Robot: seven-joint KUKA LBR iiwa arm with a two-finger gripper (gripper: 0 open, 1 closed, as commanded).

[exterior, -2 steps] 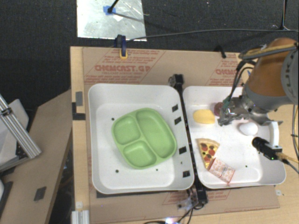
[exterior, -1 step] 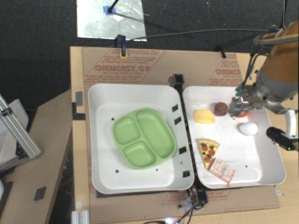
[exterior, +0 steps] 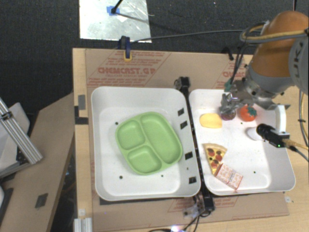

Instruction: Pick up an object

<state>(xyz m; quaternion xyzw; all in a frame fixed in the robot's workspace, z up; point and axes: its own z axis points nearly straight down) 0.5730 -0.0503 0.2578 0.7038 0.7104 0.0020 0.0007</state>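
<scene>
Two white bins sit side by side on your table. The left bin (exterior: 104,129) holds a green divided tray (exterior: 148,142) at its middle. In the right bin (exterior: 270,170), your end effector (exterior: 228,111) hangs near the far edge, just between a yellow piece (exterior: 211,121) and a red tomato (exterior: 248,112); its opening can't be told. A pizza slice (exterior: 215,155) and a pink-white packet (exterior: 229,176) lie toward the near edge.

Looks like a robotics lab: a KUKA arm (exterior: 277,52) is reaching in from the right over two white bins (exterior: 104,129) sitting on a cardboard-covered bench (exterior: 140,69), black backdrop behind.
</scene>
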